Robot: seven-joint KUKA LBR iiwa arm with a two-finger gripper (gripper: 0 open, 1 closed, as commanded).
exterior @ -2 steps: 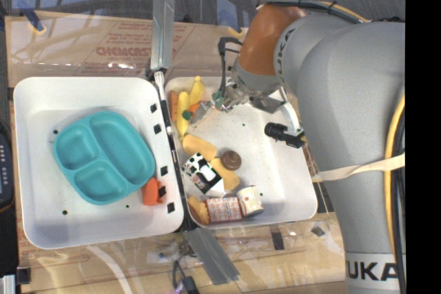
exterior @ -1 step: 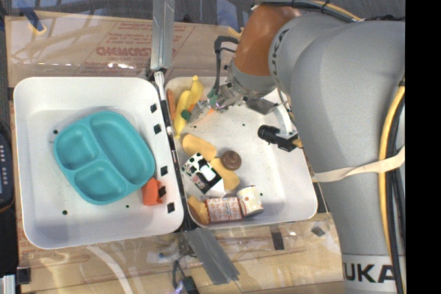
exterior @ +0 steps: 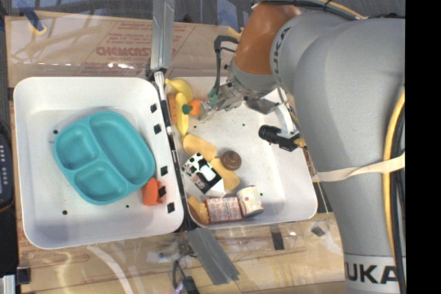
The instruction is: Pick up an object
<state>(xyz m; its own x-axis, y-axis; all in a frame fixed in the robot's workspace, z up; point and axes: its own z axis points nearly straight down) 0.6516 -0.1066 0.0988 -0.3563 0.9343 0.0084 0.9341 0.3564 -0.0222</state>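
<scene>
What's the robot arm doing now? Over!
Pincer low in right bin, beside banana. Nothing seen held. Toys crowd bin's left side.

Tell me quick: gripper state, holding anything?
Gripper: cannot be told; it sits low in the right bin beside the small orange piece and the banana.

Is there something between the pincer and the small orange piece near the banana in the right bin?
Nothing visible stands between them. The pincer is low in the right bin, right beside the orange piece. The banana lies on the piece's far side, against the bin's left wall.
</scene>
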